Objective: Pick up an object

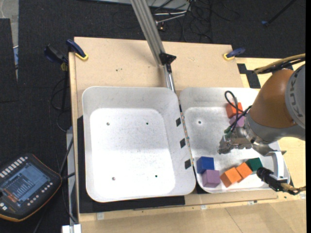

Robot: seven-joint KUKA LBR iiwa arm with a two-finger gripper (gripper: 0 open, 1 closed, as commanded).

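My gripper [225,147] hangs low over the middle of the right bin [204,106], with the grey and orange arm [274,106] coming in from the right. Just below it, toward the bin's front, lie a blue cube [205,163] and a purple cube [211,178]. Two orange blocks [236,173] and a green block [254,166] lie to the front right. Another orange block [233,110] and a small purple piece [240,122] sit behind the wrist, partly covered by a black cable. Nothing shows in the gripper's grasp.
The left bin [131,140] sits beside the right one, sharing a middle rim with black clips. A metal pole [150,28] slants in from the top. A teach pendant [24,183] lies off the bench at the lower left.
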